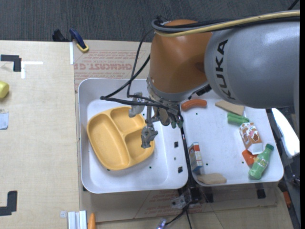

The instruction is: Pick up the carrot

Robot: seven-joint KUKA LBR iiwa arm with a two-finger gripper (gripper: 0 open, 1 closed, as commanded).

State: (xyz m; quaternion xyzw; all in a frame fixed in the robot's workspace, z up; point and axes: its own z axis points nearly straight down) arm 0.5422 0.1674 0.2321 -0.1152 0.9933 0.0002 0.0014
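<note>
The carrot (247,157) is a small orange piece in the right bin, near its right wall, partly tucked under a green bottle (260,163) and a printed packet (250,133). My gripper (147,135) hangs over the left bin, just above the right rim of a yellow divided tray (112,137), far to the left of the carrot. Nothing shows in the gripper. The arm's orange band and grey body cover the back of both bins.
In the right bin lie a red sausage (194,104), a tan wedge (229,107), a green piece (237,119), a small carton (195,156) and a tan bread-like piece (212,178). Cables trail from the wrist across the left bin (95,178).
</note>
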